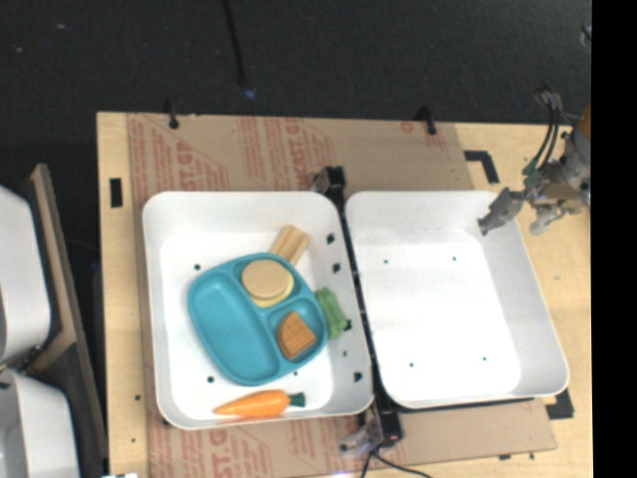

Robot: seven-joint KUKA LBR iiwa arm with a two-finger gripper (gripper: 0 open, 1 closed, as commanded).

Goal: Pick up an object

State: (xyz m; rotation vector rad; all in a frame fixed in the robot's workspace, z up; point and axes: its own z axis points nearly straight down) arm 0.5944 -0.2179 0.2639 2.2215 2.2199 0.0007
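Observation:
The left bin [164, 267] holds a blue divided plate [231, 332]. On the plate sit a round tan biscuit [269, 280] and a brown toast piece [296, 335]. A pale wooden block [292, 241] leans at the plate's far edge, and a green piece [331, 312] lies at its right side. An orange carrot [259, 403] lies near the bin's front wall. My gripper [521, 215] hovers over the far right corner of the right bin [448, 307], well away from all these objects. Its two fingers [495, 214] stand apart, open, with nothing between them.
A black divider [348, 267] runs between the two bins. Cardboard covers the bench [229, 152] around them. White equipment [20, 267] stands off the bench's left side.

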